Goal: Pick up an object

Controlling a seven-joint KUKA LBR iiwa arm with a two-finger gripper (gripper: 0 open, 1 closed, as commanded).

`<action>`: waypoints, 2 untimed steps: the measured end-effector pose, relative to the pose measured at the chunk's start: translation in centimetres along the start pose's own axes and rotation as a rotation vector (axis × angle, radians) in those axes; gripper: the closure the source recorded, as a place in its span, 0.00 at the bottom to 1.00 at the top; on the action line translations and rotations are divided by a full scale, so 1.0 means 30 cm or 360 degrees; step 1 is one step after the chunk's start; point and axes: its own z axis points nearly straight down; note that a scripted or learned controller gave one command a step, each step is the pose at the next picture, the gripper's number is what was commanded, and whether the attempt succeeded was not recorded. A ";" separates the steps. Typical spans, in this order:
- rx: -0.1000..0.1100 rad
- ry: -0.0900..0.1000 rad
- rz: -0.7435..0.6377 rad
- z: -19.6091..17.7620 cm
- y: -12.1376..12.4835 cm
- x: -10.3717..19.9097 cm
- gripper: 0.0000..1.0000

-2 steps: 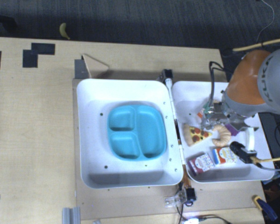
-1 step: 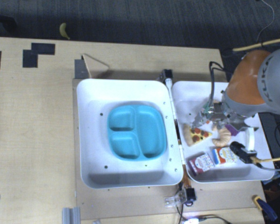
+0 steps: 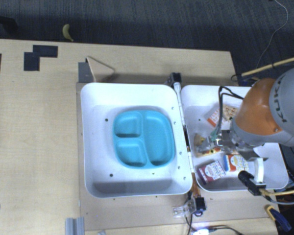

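While tool (image 3: 216, 142) hangs over right bin (image 3: 201, 99), grip state unclear, small carton (image 3: 211, 171) just below.

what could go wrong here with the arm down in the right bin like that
1. The items in the right bin lie packed together: a small carton sits close beside other packets, so a grasp may catch two things or slip off.
2. The carton lies near the bin's front wall, so the descending gripper might strike the rim.
3. The arm hides much of the bin from the camera, so a failed grasp might go unseen.
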 end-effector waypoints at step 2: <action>-0.0009 -0.0003 0.0001 -0.042 0.008 -0.004 0.00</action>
